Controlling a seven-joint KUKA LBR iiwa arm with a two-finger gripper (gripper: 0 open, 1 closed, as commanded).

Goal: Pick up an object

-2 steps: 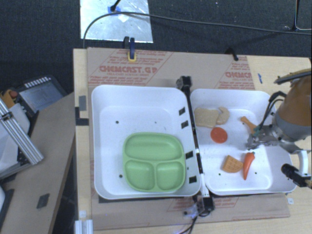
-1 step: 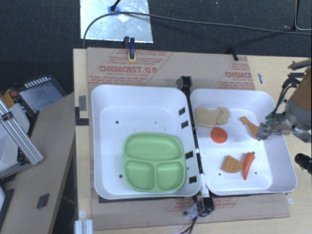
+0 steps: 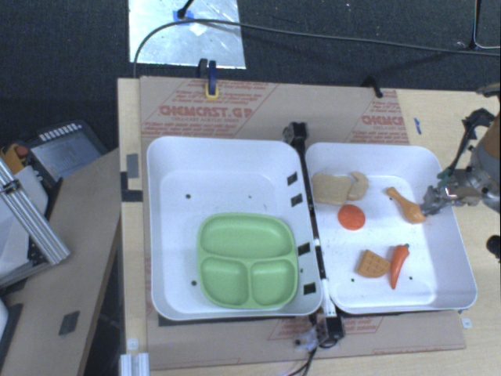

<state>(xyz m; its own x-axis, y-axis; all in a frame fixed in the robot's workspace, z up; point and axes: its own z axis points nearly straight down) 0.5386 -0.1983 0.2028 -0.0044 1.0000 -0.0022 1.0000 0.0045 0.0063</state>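
gripper [image 3: 433, 200]: at 3 o'clock of the right bin [image 3: 450, 233], low over its right wall; cannot tell if it's open, closed or gripping, the tip is too small and blurred.
nearest object: drumstick toy [image 3: 405, 204], tan, lying flat, upper right of right bin floor, bulb end toward 4 o'clock and just beside or touching the gripper tip; which one, can't tell.
drumstick handling: likely light hard plastic, stiff, smooth so a bit slippery; the thin handle end rolls easily. Best hold judged across the narrow shaft near the bulb, jaws square to its long axis.
other objects, right bin: bread slice toy [image 3: 338, 187] at 11 o'clock, flat and wide, poor pinch from above; orange disc [image 3: 351, 218] near centre, just below the bread, round and low, could slip out; waffle piece [image 3: 373, 265] at 6 o'clock, textured, small, easy grip by edges; carrot toy [image 3: 399, 264] just right of waffle, near but apart, slim, grip across the middle.
left bin [image 3: 168, 210]: holds green divided plate [image 3: 246, 258] toward 5 o'clock, three compartments; broad and rigid, only the rim gives a pinch.
weight guess: all look like light toy food, not fragile.
risk: drumstick sits near the bin wall, so a finger may catch the wall or nudge the toy away.
task state: no object seen lifted; all lie on bin floors.
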